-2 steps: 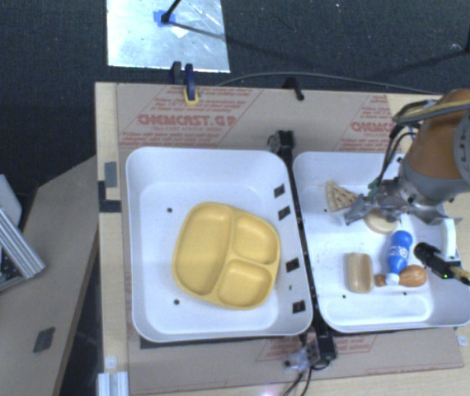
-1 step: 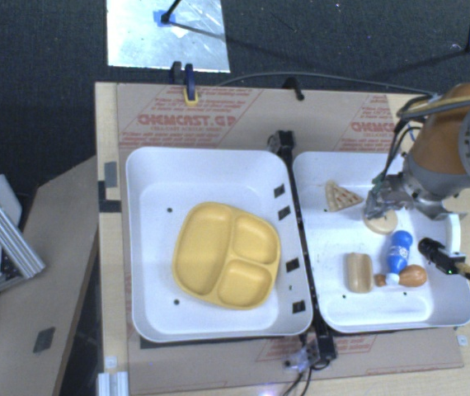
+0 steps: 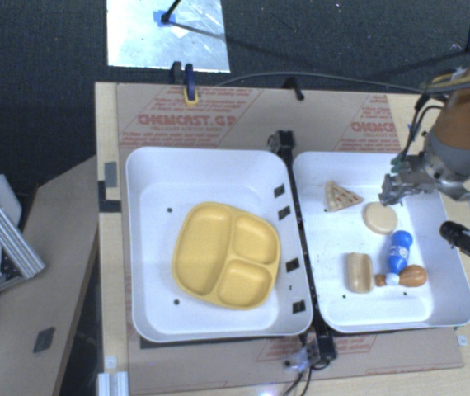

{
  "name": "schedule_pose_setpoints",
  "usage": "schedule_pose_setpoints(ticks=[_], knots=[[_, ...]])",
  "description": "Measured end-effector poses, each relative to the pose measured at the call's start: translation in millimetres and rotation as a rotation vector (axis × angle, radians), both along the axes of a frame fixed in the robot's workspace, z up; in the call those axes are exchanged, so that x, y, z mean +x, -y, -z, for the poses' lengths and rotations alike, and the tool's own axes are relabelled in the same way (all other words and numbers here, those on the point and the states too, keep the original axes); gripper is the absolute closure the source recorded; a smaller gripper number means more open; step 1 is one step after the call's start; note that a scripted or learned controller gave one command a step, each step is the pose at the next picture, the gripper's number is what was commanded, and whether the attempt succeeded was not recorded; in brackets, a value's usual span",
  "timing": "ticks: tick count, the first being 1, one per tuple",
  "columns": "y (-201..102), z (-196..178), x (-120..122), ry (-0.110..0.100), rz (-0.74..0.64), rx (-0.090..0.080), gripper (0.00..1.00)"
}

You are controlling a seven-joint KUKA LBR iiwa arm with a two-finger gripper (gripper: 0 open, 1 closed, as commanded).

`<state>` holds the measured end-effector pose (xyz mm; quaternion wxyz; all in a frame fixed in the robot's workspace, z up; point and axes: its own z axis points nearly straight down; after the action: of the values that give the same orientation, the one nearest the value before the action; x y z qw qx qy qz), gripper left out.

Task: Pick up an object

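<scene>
In the right bin (image 3: 445,308) lie a tan triangular wedge (image 3: 341,196), a pale round disc (image 3: 380,219), a blue bottle with a white cap (image 3: 397,254), a beige bread-like block (image 3: 359,271) and a small brown oval piece (image 3: 413,276). My gripper (image 3: 393,190) hangs at the bin's far right part, just above and behind the round disc. Nothing shows between its fingers.
The left bin (image 3: 152,188) holds a yellow divided tray (image 3: 227,255). A black clip strip (image 3: 294,238) runs between the bins. The orange and grey arm (image 3: 466,130) comes in from the right. A black part (image 3: 464,239) sticks over the right bin's right rim.
</scene>
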<state>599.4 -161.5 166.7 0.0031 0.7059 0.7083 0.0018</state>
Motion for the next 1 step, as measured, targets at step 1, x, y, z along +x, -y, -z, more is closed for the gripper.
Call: schedule_pose_setpoints(ticks=[1], knots=[[0.3,-54.1,1.6,0.000,-0.001,0.000,1.00]])
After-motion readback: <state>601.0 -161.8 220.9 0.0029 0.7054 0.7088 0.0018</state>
